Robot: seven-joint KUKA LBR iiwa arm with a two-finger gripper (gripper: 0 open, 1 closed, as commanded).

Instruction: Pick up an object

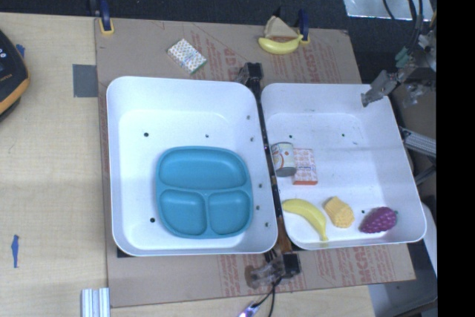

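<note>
Banana point(306, 217) sits at the lower middle of the right bin point(386, 126), long axis slanting from upper left down to lower right, with the corn cob point(339, 212) and purple grapes point(378, 220) just right of it. My gripper point(380, 87) hangs at that bin's upper right corner, so everything lies down-left of me; I can't tell its state.

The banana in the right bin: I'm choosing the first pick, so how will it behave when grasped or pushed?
The banana looks like a smooth, glossy toy, so probably light, rigid and somewhat slippery. Its curved shape may make it pivot or slide if pushed at one end. It lies close to the corn piece, so a push could nudge that too.
</note>
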